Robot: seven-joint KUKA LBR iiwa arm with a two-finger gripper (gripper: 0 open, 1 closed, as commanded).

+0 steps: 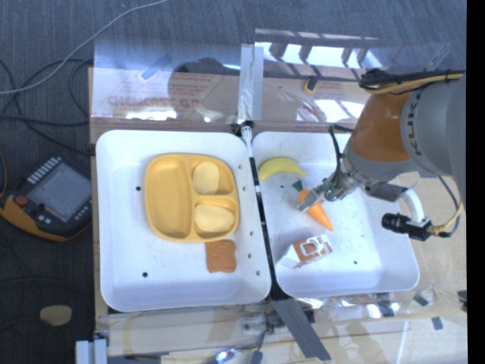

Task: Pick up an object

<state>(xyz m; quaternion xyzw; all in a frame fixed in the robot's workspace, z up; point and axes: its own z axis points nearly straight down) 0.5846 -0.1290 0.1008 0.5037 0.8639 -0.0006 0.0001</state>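
My gripper (pixel 330 191) hangs low over the middle of the right bin (pixel 394 268). Its tip is right at the upper end of an orange carrot (pixel 321 216), which lies tilted on the bin floor with a green tuft (pixel 298 183) to its upper left. Whether the gripper touches the carrot I cannot tell. A yellow banana (pixel 277 168) lies just left of the gripper, near the bin's left wall. A small white and orange packet (pixel 312 249) rests nearer the front of that bin.
The left bin (pixel 121 279) holds a yellow divided tray (pixel 168 196) with two pale round pieces (pixel 206 177) in its right compartments. A brown toast-like slab (pixel 221 257) lies in front of the tray. A ridge (pixel 256 203) separates the bins.
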